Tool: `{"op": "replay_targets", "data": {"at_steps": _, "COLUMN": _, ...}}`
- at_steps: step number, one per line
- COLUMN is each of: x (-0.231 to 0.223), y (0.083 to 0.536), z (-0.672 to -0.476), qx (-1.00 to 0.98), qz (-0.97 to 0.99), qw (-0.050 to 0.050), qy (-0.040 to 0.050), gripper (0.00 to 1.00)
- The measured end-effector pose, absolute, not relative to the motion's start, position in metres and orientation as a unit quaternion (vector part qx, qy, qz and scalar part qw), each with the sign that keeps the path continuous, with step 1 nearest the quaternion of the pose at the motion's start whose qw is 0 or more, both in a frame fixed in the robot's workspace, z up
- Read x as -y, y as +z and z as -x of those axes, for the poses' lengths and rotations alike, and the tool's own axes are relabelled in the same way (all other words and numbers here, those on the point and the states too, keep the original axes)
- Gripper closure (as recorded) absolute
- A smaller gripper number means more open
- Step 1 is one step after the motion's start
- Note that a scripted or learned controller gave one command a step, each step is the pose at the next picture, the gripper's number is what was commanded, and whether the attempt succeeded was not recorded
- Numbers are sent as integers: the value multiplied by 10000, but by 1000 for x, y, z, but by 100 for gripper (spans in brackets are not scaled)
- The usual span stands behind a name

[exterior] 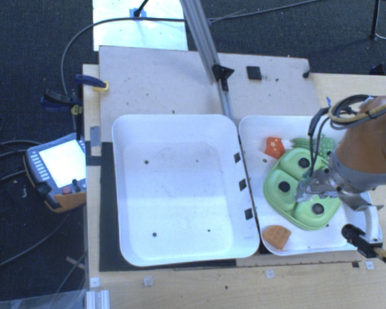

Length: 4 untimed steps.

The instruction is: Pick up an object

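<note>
Nearest the lens, low in the view, sits the left bin (180, 185), the biggest thing before me, white and shallow. Beside it the right bin (257, 147) holds everything else. My arm (367, 147) reaches in from the right, orange band above the wrist. Under my gripper (307, 192) lies a green moulded tray with dark holes (286, 182); whether my jaws are apart or together, I cannot tell. An orange-red block (274, 148) sits above it, a tan wedge (276, 237) below.
</note>
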<state>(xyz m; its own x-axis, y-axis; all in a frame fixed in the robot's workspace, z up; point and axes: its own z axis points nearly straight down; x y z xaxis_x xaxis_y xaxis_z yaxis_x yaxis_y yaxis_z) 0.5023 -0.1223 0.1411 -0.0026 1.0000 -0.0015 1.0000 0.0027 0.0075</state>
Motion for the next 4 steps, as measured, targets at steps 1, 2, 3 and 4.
{"op": "replay_targets", "data": {"at_steps": 1, "x": 113, "y": 199, "z": -504, "qx": -7090, "qz": -7052, "qw": 25, "qy": 19, "gripper": 100}}
{"op": "replay_targets", "data": {"at_steps": 2, "x": 122, "y": 255, "z": -502, "qx": -7085, "qz": -7057, "qw": 37, "qy": 22, "gripper": 100}}
{"op": "replay_targets", "data": {"at_steps": 3, "x": 123, "y": 279, "z": -503, "qx": -7089, "qz": -7053, "qw": 19, "qy": 14, "gripper": 100}}
{"op": "replay_targets", "data": {"at_steps": 4, "x": 85, "y": 270, "z": -533, "qx": -7101, "qz": -7041, "qw": 18, "qy": 13, "gripper": 100}}
